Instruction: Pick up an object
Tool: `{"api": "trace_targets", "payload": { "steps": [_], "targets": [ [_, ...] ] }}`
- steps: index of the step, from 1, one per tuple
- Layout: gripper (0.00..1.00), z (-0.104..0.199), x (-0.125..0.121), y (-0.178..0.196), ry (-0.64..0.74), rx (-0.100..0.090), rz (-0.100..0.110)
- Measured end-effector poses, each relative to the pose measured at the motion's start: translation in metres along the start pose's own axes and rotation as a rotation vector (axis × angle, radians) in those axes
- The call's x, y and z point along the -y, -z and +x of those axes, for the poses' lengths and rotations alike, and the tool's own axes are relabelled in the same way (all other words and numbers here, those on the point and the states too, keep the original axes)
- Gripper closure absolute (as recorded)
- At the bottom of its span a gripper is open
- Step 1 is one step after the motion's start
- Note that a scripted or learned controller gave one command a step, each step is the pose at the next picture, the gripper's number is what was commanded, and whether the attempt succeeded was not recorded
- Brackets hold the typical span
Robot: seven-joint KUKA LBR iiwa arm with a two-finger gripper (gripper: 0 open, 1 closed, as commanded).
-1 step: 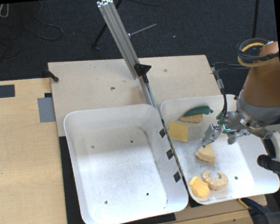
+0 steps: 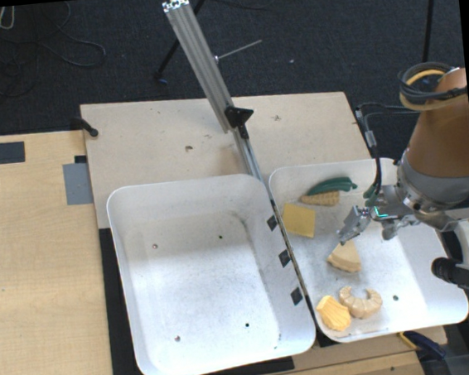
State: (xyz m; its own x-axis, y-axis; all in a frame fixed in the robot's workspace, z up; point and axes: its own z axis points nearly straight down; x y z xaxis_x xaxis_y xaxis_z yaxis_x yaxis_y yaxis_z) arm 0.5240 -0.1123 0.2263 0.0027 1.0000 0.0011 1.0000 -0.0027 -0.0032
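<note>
The right bin point(image 2: 432, 286) holds several food-like items. A green and yellow corn piece point(image 2: 328, 189) lies at its far side, with a yellow block point(image 2: 299, 220) by the left wall. Mid-bin sits a pale yellow wedge point(image 2: 345, 258). Near the front lie a tan croissant shape point(image 2: 363, 300) and a yellow lump point(image 2: 333, 314). My gripper point(image 2: 366, 230) hovers just above and right of the wedge, open, nothing between its fingers. The grey arm with its orange band point(image 2: 441, 132) comes in from the right.
The left bin point(image 2: 139, 226) lies beside the right one, with black clips on the shared wall point(image 2: 282, 256). A slanted aluminium bar point(image 2: 205, 69) rises behind the bins. Cables and a black fixture point(image 2: 456, 272) sit at the right edge.
</note>
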Motion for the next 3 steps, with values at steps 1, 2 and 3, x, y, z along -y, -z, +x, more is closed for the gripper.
{"api": "trace_targets", "payload": {
  "steps": [1, 2, 3],
  "targets": [
    [0.0, 0.001, -0.003, -0.044, 0.001, -0.001, 0.005],
    [0.0, -0.004, -0.008, -0.092, 0.002, -0.001, 0.005],
    [0.0, -0.004, -0.009, -0.134, 0.001, 0.001, -0.003]
  ]
}}
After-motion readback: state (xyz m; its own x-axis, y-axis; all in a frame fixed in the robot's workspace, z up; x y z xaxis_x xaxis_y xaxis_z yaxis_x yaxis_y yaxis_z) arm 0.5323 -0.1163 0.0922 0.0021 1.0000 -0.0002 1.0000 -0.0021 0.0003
